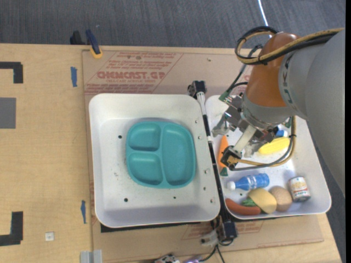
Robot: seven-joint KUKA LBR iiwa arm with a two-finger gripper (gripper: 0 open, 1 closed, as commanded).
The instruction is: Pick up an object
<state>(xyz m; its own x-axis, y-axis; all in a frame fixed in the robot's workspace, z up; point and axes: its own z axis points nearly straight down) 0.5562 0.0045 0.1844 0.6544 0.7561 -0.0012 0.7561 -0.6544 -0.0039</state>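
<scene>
The grey arm with its orange band comes in from the right of the frame and hangs over the upper part of the right bin (318,163). Its hand (229,130) is low over that bin's upper left area, close to the wall shared with the left bin (104,147). I cannot tell from this slant whether the hand is open or closed, and nothing is visibly held in it.

The things to pick all lie in the right bin. An orange piece (222,151) lies along the bin's left wall, just below the hand. A yellow banana-shaped item (273,146) lies to the right of the hand, partly under the wrist. Lower down, a small clear bottle with a blue label (251,181) lies on its side. Along the bottom edge, from left to right, are a red sausage-shaped item (237,206), a yellow lemon-like item (264,200), a tan rounded item (282,197) and a small can (299,188).

The left bin holds a teal divided plate (160,153), lying flat near its centre. Both bins rest on the brown tabletop (44,147).
</scene>
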